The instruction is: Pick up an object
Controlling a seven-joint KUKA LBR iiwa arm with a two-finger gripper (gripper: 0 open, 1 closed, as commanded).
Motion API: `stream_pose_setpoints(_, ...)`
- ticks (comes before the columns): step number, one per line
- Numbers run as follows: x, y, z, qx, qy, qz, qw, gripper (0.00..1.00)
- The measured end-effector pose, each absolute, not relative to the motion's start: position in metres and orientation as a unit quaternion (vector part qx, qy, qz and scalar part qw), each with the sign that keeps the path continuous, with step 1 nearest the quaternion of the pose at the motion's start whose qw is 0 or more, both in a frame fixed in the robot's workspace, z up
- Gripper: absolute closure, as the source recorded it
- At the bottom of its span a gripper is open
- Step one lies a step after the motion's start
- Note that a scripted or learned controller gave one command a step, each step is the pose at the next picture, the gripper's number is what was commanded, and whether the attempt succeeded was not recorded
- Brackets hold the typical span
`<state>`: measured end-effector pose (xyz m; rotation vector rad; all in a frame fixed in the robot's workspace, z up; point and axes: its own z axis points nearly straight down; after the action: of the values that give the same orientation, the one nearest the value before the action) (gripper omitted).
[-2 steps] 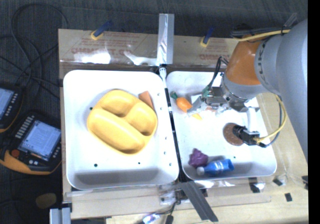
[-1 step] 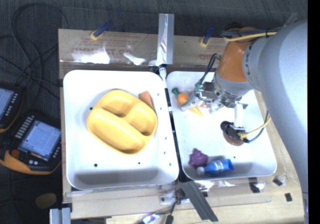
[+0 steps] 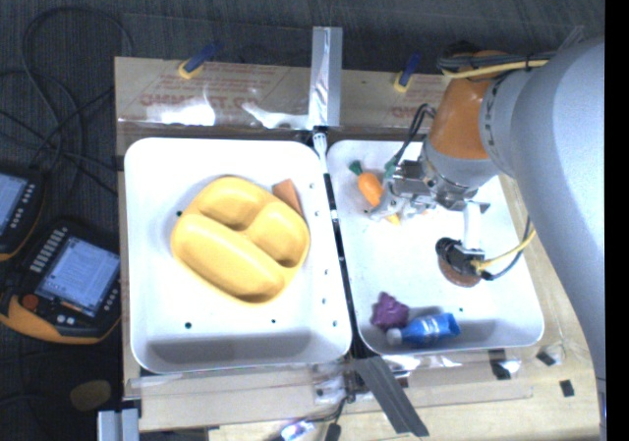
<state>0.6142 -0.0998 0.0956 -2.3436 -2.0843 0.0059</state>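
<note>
Gripper (image 3: 398, 201) low in right bin (image 3: 511, 326), beside orange object (image 3: 369, 188). Finger state: cannot tell. Nothing lifted; pick remains.

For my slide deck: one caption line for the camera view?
Arm's tool down in the right bin beside an orange object; large yellow object in the left bin.

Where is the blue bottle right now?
The blue bottle lies in the right bin, near its front edge, right beside a purple toy.
</note>
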Motion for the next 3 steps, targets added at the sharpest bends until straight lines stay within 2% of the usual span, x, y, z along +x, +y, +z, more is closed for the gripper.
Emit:
stream_pose_setpoints(1,0.577,-0.050,0.225,-0.710,-0.705,0.0006,0.001,1.00)
stream_pose_setpoints(2,0.550,0.006,0.194,-0.731,-0.682,0.0019,0.001,1.00)
stream_pose_setpoints(3,0.520,-0.010,0.190,-0.742,-0.671,0.0023,0.001,1.00)
